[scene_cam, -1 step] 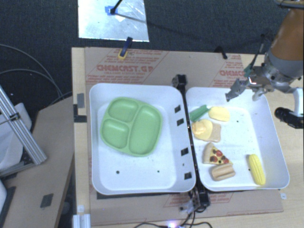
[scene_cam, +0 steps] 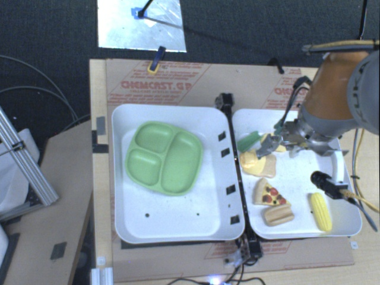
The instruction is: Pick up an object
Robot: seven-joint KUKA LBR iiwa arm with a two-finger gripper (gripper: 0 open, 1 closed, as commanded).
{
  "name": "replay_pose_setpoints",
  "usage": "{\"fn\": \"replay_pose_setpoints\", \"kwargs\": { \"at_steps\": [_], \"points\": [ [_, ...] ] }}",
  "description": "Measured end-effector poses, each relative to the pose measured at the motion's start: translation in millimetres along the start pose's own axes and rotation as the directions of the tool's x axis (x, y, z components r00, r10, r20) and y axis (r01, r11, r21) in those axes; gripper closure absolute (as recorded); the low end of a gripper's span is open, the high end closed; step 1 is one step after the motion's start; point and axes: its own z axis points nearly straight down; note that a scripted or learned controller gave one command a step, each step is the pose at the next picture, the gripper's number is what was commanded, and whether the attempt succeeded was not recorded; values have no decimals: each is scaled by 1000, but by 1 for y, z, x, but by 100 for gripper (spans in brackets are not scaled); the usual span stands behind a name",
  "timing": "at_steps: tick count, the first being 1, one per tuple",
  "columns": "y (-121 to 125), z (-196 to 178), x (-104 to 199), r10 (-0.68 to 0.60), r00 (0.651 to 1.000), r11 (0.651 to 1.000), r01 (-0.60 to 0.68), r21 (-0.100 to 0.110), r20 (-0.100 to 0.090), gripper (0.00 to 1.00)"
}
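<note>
**Gripper low over the right bin's toy food**

The left white bin [scene_cam: 127, 218] holds a pale green divided plastic plate [scene_cam: 164, 157]. In the right white bin [scene_cam: 344, 224], the grey arm's gripper [scene_cam: 270, 144] hovers over a yellow cheese-like piece [scene_cam: 259, 165], beside a green vegetable toy [scene_cam: 249, 140]. Its grip cannot be told. Nearer lie a pizza slice toy [scene_cam: 271, 196] and a yellow corn cob [scene_cam: 320, 211].

Grey arm reaching in from right, orange band, tool [scene_cam: 268, 145] lowered
</note>
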Motion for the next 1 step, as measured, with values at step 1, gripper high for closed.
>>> {"fn": "replay_pose_setpoints", "kwargs": {
  "at_steps": [1],
  "points": [
    [-24,-30,67,-4,1000,1000,4,-10,0,0]
  ]
}}
